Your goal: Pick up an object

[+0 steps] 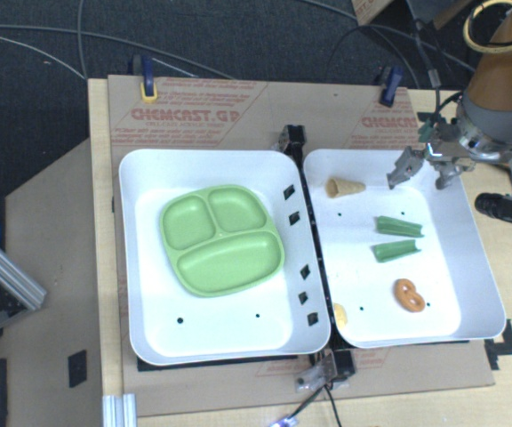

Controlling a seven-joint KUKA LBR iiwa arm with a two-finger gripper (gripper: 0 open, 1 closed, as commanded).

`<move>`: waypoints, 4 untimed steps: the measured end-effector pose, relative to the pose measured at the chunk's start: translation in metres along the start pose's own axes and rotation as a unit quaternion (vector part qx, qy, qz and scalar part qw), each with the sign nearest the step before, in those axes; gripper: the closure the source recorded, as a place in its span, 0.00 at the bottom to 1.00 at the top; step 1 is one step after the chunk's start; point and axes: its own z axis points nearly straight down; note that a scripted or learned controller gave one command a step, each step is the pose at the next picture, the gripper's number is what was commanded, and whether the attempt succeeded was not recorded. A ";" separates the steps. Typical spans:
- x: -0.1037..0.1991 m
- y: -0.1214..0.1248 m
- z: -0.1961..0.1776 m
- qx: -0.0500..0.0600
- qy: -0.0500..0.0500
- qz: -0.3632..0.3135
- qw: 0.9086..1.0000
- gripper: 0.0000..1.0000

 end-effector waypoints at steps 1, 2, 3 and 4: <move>0.000 0.003 -0.010 -0.008 -0.001 -0.001 1.000 0.00; 0.000 0.010 0.049 -0.007 -0.001 -0.002 1.000 0.00; -0.002 0.012 0.110 -0.007 -0.001 -0.002 1.000 0.00; -0.002 0.012 0.109 -0.007 -0.001 -0.002 1.000 0.00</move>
